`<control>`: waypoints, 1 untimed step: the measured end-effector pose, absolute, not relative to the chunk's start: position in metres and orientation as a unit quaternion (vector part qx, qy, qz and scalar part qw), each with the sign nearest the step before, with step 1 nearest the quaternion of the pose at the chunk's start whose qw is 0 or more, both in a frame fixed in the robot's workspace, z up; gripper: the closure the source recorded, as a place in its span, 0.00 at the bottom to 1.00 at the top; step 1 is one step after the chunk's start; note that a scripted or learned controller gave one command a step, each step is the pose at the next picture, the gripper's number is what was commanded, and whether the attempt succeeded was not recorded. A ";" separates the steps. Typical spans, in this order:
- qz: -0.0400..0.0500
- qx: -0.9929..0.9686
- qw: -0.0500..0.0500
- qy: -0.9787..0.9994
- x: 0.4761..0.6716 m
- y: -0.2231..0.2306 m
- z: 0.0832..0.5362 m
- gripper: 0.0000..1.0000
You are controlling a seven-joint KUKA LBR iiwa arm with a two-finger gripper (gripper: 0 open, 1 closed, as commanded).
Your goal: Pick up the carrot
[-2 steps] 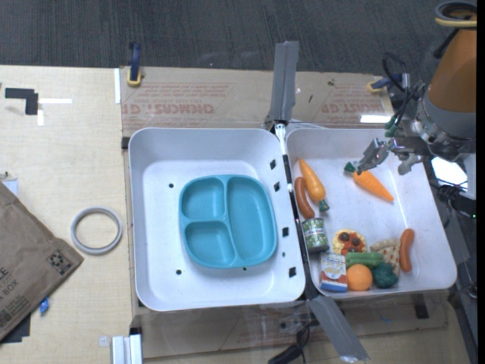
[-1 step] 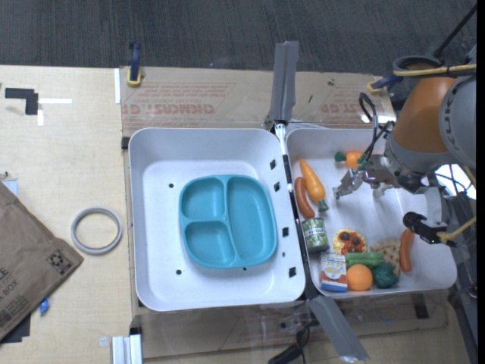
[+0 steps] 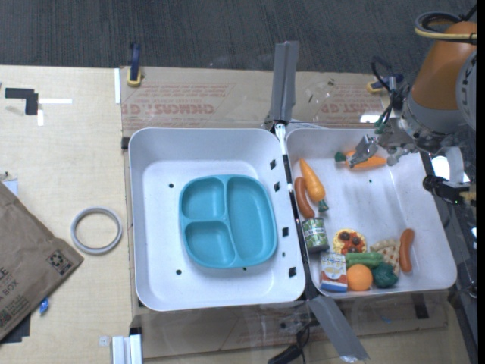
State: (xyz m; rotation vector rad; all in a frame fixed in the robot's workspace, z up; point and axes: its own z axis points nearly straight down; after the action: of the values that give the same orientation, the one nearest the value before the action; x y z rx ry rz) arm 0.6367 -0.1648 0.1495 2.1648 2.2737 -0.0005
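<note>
One carrot lies lengthwise left-to-right directly beneath our gripper at the right bin's far wall; its grip state we cannot tell.

The arm comes in as a rounded orange band over a grey metal wrist. Thin dark cables loop out from its left side, and a pale ring sits on top of the orange part. Below the wrist hangs a small silver-grey gripper; its details are blurred, perhaps two short metal fingers. A dark bracket shows lower down.
</note>
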 end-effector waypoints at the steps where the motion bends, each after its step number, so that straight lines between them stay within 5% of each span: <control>1: 0.000 0.676 -0.010 0.736 0.658 -0.214 0.093 0.00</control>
State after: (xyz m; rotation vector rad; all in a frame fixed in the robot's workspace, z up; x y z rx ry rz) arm 0.6584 -0.2135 0.0930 2.1389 2.3284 -0.0011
